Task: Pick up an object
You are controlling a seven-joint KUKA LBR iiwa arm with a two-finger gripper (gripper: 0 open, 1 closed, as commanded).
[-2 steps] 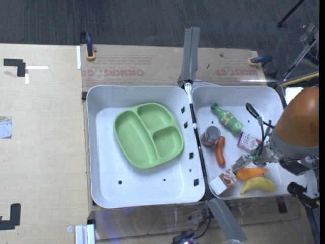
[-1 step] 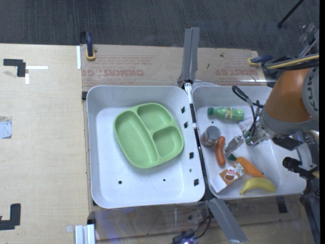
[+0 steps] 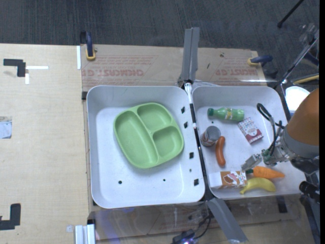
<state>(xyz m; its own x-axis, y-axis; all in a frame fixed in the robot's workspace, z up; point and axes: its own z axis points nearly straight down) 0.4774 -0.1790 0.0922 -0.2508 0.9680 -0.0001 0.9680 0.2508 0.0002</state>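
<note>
The gripper (image 3: pixel 254 162) hovers by the carrot (image 3: pixel 268 173); finger state I cannot tell; carrot looks light, stiff, smooth; best pinched mid-body.

gripper (image 3: pixel 260 159) over right bin (image 3: pixel 277 96) | carrot (image 3: pixel 268 173) touching its near side | banana (image 3: pixel 259 186) nearer still | sausage (image 3: pixel 220 151), can (image 3: pixel 210 135) to its left | bottle (image 3: pixel 227 114) behind | plate (image 3: pixel 148 134) in left bin (image 3: pixel 96 151), far left
</note>
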